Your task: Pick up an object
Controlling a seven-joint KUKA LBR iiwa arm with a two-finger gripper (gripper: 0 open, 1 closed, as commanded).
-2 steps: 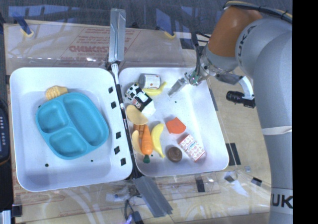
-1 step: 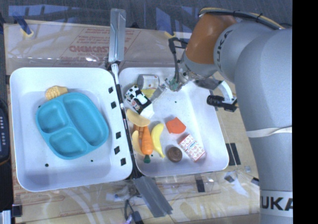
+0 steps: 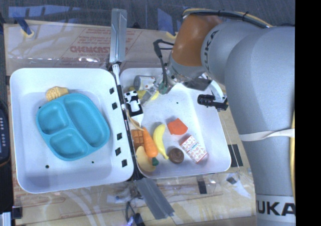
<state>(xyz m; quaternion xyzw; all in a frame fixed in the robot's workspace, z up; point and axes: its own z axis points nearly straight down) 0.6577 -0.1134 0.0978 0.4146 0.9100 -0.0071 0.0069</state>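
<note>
Hand (image 3: 161, 87) is parked at 11 o'clock in right bin (image 3: 213, 137); grip can't be told; crowded toys (image 3: 135, 100) could get missed.

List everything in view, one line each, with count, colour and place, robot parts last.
Bins: 2, white, side by side on the bench.
Divided plate: 1, blue, left bin.
Corn: 1, yellow, left bin, at the plate's far edge.
Banana: 1, yellow, right bin.
Carrot: 1, orange, right bin, left of the banana.
Small box: 1, red and white, right bin.
Arm: 1, grey with orange band, reaching in from the right.
Gripper: 1, dark, over the right bin's far end.
</note>
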